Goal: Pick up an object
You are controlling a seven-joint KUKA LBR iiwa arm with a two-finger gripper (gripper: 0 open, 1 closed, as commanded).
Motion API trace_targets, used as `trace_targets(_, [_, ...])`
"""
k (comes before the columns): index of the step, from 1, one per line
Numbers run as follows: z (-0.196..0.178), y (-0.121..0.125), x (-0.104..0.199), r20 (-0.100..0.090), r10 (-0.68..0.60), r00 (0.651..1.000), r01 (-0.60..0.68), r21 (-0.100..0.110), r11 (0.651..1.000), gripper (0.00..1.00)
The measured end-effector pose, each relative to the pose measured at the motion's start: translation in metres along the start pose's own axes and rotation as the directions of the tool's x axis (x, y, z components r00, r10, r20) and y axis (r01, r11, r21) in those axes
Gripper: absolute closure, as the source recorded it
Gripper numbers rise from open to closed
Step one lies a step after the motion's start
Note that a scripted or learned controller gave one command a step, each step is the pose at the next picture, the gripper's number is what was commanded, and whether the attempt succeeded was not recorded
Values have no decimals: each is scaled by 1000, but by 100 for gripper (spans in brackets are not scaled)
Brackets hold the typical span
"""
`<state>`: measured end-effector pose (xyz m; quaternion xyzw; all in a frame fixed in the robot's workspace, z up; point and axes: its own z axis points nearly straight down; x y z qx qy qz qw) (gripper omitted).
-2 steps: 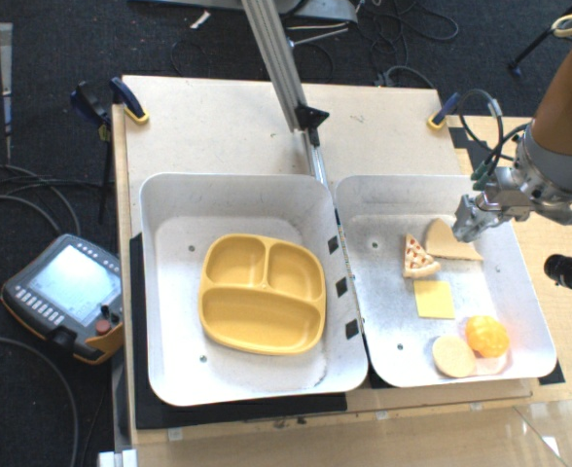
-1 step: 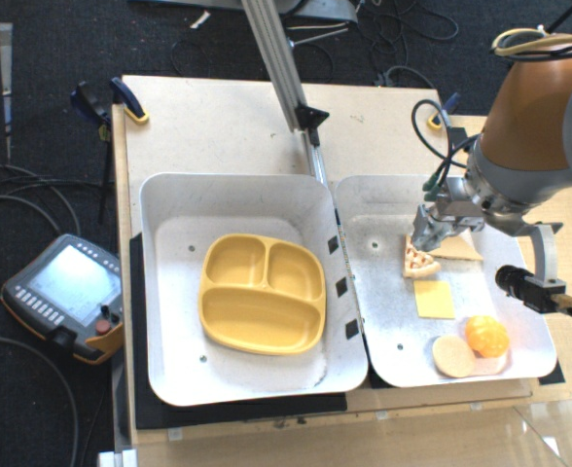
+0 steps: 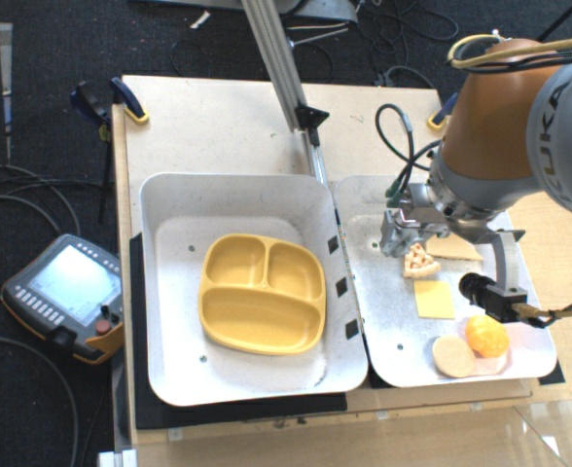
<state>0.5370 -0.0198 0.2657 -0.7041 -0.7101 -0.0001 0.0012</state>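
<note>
My gripper point(image 3: 401, 235) is down in the right bin point(image 3: 388, 331), near its far left part. Right beside it, touching or nearly so on its right, lies a small pizza slice point(image 3: 420, 260). A yellow cheese square point(image 3: 435, 300) rests just in front of the pizza. A tan toast slice point(image 3: 458, 250) pokes out from under the arm's wrist. At the bin's front right sit an orange point(image 3: 486, 337), a round beige biscuit point(image 3: 452, 357) and a pale pink piece point(image 3: 513, 354). The wrist hides much of the gripper.
The left bin point(image 3: 164, 261) holds a yellow divided plate point(image 3: 264, 293). A slanted metal bar point(image 3: 278, 52) runs down to the seam between the bins. A black camera bracket point(image 3: 490, 295) hangs off the wrist over the right bin. A teach pendant point(image 3: 67, 295) lies on the floor at left.
</note>
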Motion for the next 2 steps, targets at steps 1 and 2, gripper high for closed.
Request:
trace_targets(1, [18, 6, 51, 0, 0, 1000, 0, 2, 1000, 100])
trace_targets(2, [14, 4, 105, 0, -1, 1000, 1, -1, 1000, 100])
